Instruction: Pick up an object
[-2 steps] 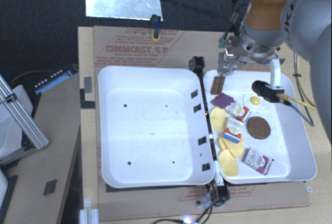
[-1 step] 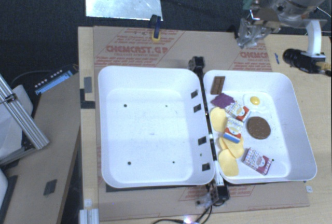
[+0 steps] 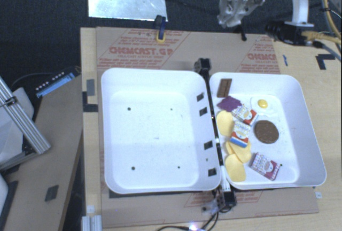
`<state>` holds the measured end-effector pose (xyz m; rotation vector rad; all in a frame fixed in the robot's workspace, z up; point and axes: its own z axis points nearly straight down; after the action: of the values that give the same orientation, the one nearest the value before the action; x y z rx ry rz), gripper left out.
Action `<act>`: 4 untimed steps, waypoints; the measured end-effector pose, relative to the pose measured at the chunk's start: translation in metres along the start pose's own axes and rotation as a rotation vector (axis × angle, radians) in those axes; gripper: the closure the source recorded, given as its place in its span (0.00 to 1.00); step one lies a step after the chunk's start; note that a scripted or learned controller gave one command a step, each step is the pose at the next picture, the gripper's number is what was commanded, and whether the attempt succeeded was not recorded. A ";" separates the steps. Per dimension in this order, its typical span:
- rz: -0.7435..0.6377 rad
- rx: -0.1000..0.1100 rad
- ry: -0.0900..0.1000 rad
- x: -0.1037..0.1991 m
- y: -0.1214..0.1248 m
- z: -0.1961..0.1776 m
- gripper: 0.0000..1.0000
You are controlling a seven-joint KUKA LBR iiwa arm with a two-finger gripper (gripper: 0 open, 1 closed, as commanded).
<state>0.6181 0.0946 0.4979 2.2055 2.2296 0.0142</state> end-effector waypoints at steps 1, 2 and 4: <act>0.003 0.010 -0.001 0.042 -0.039 -0.002 1.00; 0.002 0.018 -0.003 0.106 -0.048 0.123 1.00; 0.012 0.002 -0.002 0.086 -0.011 0.021 1.00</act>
<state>0.6060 0.1802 0.4775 2.2189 2.2166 0.0102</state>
